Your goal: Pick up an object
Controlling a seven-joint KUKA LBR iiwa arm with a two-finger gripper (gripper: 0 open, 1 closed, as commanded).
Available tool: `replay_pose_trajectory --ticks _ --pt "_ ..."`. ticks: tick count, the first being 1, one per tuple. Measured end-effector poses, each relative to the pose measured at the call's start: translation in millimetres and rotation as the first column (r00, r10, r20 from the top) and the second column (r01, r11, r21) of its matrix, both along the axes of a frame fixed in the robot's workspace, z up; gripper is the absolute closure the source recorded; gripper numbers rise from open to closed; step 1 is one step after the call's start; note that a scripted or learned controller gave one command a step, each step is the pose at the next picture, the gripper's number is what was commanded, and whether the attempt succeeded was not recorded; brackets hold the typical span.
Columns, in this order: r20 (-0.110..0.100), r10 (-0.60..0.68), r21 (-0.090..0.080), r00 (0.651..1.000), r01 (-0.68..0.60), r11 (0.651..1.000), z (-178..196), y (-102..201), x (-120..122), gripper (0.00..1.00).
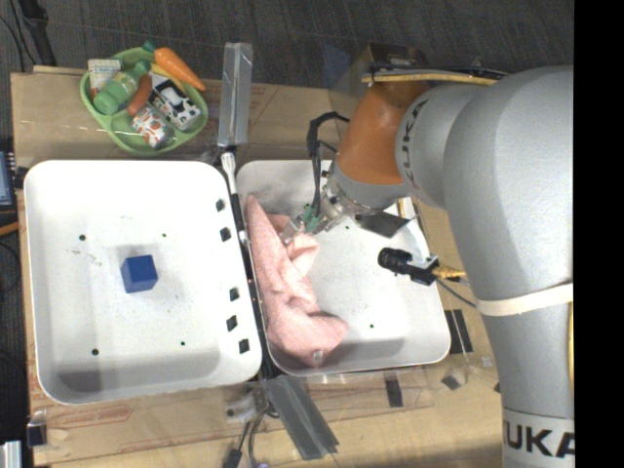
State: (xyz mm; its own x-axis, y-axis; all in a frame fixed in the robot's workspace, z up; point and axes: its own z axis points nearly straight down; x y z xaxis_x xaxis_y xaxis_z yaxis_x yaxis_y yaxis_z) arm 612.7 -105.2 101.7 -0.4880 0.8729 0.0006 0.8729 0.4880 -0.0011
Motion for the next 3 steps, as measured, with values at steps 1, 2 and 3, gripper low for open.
replay_pose_trajectory --ticks 1,2,3 --pt "-0.004 -0.290 -0.001 0.957 0.290 0.957 -11 -3 -27 1.00" --pt "0.000 -0.305 0.000 0.952 0.305 0.952 91 57 -6 1.00" --pt "-0.004 -0.325 -0.002 0.946 0.325 0.946 89 42 -33 1.00"
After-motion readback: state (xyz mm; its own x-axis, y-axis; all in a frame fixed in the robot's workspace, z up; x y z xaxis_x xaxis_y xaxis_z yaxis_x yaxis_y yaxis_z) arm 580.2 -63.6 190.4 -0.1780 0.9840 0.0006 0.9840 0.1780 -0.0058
